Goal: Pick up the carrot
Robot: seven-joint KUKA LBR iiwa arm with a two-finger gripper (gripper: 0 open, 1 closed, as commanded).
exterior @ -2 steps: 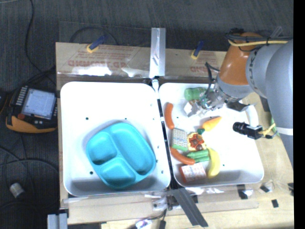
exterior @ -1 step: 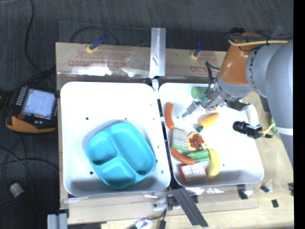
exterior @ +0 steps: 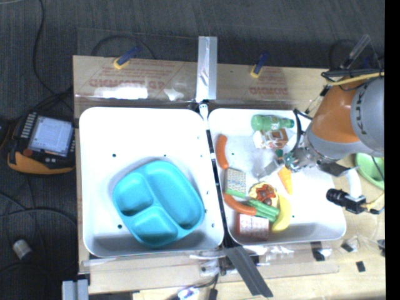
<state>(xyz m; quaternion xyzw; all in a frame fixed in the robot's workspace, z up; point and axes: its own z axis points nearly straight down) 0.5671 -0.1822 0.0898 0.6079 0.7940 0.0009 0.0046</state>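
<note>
Claw [exterior: 289, 163] low in the right white plastic bin [exterior: 325, 230], tips right at the upper end of the small orange carrot [exterior: 285, 180]; jaws apart or together, cannot tell. Left of that bin: left white bin [exterior: 100, 130] with a turquoise three-compartment plastic tray [exterior: 159, 202]. Inside the right bin, left of the carrot: orange-red sausage-shaped toy [exterior: 221, 152], grey mesh sponge [exterior: 235, 181], red-and-yellow round toy [exterior: 264, 194], green stick [exterior: 265, 209]. Just below the carrot: yellow banana [exterior: 282, 216]. Above it: green bottle [exterior: 272, 122].
</note>
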